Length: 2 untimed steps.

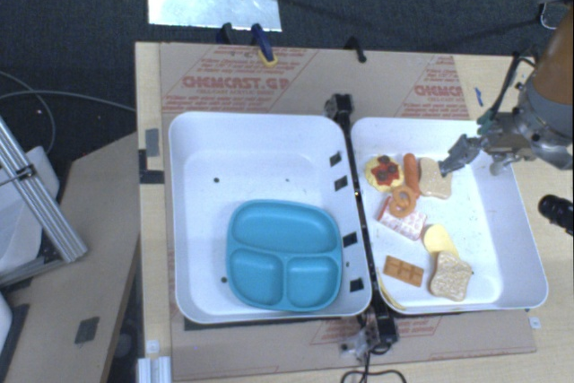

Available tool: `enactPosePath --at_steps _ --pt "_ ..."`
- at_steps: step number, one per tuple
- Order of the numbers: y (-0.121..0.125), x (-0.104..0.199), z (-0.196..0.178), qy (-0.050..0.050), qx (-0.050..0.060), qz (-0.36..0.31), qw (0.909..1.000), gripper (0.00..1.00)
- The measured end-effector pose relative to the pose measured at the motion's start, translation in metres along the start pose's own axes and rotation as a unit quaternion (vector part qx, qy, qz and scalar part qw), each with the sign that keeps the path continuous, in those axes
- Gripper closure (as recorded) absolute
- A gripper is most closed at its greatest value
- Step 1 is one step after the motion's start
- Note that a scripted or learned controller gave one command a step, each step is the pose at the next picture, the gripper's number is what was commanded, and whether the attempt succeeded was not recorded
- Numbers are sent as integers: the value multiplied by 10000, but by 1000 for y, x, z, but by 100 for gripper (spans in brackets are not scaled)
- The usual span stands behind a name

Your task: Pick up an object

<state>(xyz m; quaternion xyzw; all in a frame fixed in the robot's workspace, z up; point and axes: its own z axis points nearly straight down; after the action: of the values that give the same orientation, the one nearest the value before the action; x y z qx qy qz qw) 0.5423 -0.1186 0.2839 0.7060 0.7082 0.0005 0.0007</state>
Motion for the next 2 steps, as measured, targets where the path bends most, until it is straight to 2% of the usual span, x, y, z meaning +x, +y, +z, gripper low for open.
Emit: enactPosePath --at_steps 1,2 --pt "-50 7 158 20 72 17 10000 0" --pt "-56 11 201 0 4 13 10000 0"
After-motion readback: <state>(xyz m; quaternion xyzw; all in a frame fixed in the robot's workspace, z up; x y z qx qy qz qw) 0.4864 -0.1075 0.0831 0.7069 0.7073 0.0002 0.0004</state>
